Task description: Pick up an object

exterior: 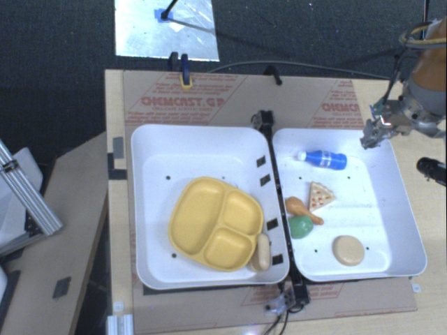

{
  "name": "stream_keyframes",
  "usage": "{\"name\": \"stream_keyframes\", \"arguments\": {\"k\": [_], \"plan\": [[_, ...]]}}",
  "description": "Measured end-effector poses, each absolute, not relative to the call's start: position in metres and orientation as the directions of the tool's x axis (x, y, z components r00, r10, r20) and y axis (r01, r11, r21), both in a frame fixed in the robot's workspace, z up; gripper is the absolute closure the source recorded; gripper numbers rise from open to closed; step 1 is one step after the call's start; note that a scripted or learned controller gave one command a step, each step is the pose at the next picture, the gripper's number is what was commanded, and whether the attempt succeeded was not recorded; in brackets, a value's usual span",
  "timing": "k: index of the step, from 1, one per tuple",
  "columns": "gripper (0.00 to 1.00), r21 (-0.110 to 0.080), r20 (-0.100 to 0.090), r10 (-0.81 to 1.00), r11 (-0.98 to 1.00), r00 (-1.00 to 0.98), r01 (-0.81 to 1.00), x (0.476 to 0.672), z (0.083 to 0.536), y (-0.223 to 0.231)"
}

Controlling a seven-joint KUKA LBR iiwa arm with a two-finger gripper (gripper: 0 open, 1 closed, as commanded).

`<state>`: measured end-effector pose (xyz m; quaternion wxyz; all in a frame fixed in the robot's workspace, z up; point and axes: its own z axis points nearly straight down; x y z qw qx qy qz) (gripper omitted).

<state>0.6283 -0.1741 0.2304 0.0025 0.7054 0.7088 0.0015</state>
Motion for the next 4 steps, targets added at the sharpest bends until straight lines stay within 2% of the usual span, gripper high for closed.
{"name": "stream_keyframes", "arguments": {"k": [1,2,4], "plan": [[1.00,0.004,0.001,1.000,0.009,-0.009,1.000,0.625,0.240,-0.123],[1.00,0.002,0.002,1.000,0.009,-0.009,1.000,0.624,0.228,-0.067],[1.00,0.002,0.003,1.000,0.011,-0.011,1.000,0.609,0.229,0.037]]}}
